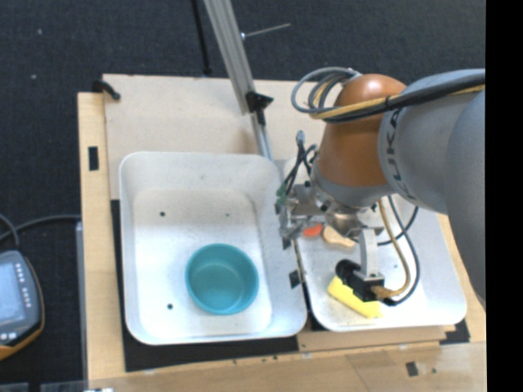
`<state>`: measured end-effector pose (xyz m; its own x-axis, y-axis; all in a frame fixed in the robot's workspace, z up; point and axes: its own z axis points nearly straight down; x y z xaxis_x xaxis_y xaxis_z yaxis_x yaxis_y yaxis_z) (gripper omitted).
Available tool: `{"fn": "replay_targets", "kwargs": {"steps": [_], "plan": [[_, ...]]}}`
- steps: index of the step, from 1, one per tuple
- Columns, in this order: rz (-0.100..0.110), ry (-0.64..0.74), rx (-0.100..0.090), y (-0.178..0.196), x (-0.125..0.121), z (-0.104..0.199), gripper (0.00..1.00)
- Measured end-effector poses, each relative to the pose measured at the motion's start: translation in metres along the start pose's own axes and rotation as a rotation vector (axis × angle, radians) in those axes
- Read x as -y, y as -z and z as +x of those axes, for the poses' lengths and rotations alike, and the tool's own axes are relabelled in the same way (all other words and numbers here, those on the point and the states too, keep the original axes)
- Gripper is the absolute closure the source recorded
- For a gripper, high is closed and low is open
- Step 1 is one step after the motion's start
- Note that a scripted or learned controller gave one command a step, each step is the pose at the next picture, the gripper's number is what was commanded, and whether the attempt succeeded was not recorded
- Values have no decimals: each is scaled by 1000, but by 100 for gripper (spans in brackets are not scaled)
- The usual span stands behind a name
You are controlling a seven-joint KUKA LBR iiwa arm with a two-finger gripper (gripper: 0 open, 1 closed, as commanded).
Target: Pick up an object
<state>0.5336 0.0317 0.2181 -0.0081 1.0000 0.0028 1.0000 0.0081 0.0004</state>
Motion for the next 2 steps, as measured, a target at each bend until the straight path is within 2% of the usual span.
{"fn": "replay_targets", "kwargs": {"steps": [1, 2], "plan": [[-1, -5, 2, 26, 20, 43, 100], [-1, -6, 2, 26, 20, 42, 0]]}}
